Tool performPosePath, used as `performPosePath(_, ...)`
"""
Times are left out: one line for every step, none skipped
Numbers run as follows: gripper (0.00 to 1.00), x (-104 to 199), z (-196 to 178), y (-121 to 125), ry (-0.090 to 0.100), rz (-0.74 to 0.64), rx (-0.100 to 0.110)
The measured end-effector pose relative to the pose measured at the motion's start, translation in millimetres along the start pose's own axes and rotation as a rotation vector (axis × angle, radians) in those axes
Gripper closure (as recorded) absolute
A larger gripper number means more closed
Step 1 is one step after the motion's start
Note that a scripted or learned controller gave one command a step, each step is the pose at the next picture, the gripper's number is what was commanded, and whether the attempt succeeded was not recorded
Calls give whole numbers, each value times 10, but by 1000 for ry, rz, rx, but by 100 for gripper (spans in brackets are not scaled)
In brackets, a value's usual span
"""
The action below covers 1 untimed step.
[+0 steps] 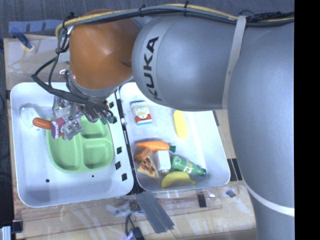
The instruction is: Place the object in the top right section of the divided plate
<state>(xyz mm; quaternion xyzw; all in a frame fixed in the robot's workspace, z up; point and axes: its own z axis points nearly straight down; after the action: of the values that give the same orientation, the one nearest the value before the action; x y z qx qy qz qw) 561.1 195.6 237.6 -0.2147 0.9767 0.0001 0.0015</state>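
Overhead, the metal two-finger gripper (70,123) hung above the green divided plastic plate (85,151) in the left white bin (30,184), its fingers clamped on a small maroon-and-white carton (57,128).

The arm (200,59) hides the green divided plate's (92,154) upper edge and both bins' far rims.

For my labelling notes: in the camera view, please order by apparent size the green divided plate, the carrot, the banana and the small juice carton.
1. green divided plate
2. carrot and banana, which look alike in length
3. small juice carton
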Motion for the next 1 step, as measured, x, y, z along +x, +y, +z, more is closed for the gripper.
performPosePath(100,545,352,496,7,-282,-2)
